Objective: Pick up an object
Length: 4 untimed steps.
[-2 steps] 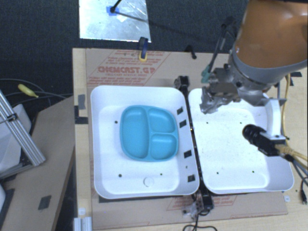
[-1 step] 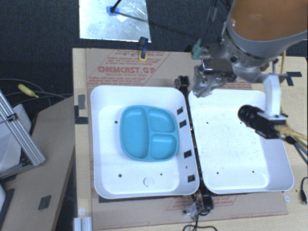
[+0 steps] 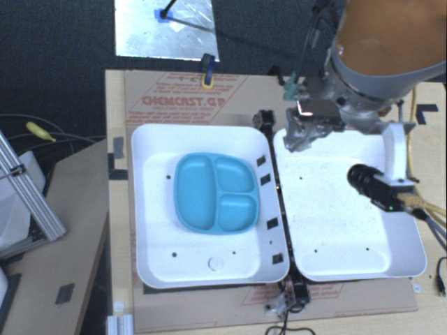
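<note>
The gripper [image 3: 302,139] hangs over the right bin's [image 3: 349,257] far-left corner; whether its tips are parted cannot be told. The blue plate [image 3: 215,192] lies in the left bin [image 3: 157,257], left of and nearer the camera than the gripper, across the divide.

Bench [image 3: 188,93] with two white bins [image 3: 157,257] side by side

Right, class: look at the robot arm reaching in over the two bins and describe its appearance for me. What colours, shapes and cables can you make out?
The arm is a thick rounded body with a wide orange band over a grey ring. Below that sits the gripper, a cluster of bare grey metal parts. Thin dark cables loop down its side to a small teal fitting. A white bracket carries a black cylindrical unit.
</note>
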### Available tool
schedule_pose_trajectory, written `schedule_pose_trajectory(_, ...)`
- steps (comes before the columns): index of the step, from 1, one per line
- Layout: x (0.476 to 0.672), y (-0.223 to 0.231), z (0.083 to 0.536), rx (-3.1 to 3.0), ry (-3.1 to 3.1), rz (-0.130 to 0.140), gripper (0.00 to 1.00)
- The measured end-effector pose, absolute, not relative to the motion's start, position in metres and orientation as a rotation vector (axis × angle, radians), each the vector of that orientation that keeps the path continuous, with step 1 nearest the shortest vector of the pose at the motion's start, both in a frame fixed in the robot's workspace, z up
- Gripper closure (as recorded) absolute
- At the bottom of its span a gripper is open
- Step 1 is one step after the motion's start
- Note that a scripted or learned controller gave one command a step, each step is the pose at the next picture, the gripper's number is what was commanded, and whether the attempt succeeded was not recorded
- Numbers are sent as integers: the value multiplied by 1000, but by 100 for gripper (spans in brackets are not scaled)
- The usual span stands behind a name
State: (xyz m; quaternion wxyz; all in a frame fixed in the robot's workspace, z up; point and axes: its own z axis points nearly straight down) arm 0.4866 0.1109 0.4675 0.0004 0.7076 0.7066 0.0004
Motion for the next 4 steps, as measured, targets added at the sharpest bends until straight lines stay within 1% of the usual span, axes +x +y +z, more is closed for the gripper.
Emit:
schedule_pose_trajectory(1,487,111,449,2221,2220,2,100)
schedule_pose_trajectory(2,517,136,425,2217,2224,2,100)
schedule_pose_trajectory(3,517,135,437,2212,2228,7,100)
schedule_pose_trajectory(4,485,99,400,2224,2220,-3,100)
